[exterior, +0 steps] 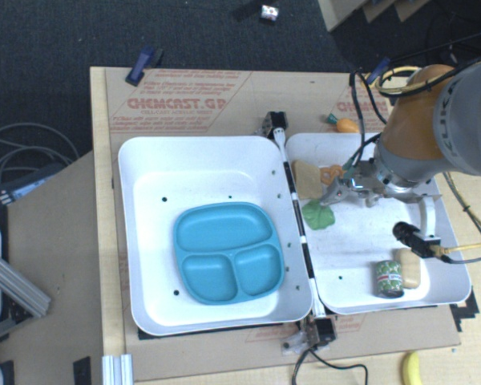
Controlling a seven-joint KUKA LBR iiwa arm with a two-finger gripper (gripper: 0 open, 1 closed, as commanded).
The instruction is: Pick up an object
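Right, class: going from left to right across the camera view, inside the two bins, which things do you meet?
Blue divided plate → green object → claw → small can → tan block.

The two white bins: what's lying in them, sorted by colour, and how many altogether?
Blue: 1, the divided tray in the left bin.
Green: 2, the soft lump and the small can in the right bin.
Orange: 1, the small piece.
Tan: 1, the block beside the can.
Total: 5.

Divided tray in left bin; can in right bin.
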